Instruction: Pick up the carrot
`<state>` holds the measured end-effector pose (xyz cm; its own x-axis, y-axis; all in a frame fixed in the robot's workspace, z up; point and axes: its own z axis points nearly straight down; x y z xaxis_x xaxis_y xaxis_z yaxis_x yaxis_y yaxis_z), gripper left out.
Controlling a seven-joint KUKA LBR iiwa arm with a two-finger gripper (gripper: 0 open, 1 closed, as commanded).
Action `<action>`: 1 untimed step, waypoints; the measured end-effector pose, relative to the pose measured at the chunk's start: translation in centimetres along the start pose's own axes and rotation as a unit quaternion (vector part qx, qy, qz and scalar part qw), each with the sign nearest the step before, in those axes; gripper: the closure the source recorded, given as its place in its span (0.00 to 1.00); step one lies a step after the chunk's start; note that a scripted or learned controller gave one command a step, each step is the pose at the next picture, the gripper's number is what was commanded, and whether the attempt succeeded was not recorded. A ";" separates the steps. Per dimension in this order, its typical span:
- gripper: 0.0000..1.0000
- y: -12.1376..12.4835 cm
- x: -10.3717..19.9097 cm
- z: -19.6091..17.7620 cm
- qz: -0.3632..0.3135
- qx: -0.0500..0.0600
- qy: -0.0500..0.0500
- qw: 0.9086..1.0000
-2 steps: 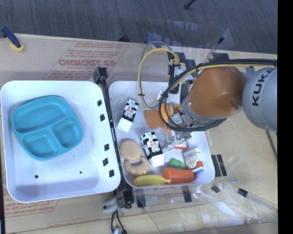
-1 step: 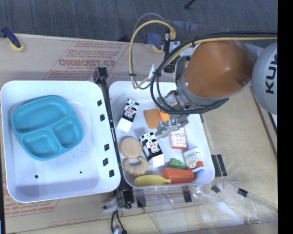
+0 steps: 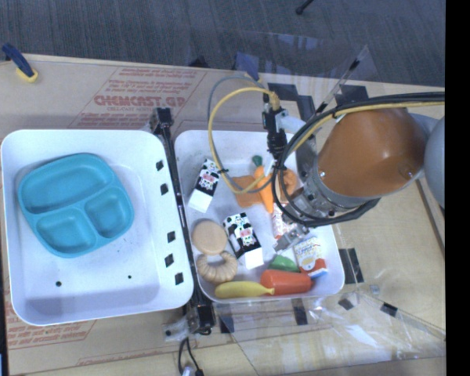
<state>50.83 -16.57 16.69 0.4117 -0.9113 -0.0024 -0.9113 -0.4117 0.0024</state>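
Hanging over right bin's [image 3: 219, 141] far edge beside carrot [image 3: 254, 182], gripper [image 3: 291, 232] opening untellable, possibly risking snagging the milk carton [image 3: 242, 235] instead.

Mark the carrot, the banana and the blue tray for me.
carrot [image 3: 249, 183]: camera view, on its orange body left of the arm.
banana [image 3: 241, 290]: camera view, on the middle of its yellow length.
blue tray [image 3: 37, 188]: camera view, on the floor of its large upper compartment.

Slanted overhead view onto both bins [image 3: 16, 210]
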 end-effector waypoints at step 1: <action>1.00 -2.2 -4.4 -4.1 0.141 0.003 0.001 0.990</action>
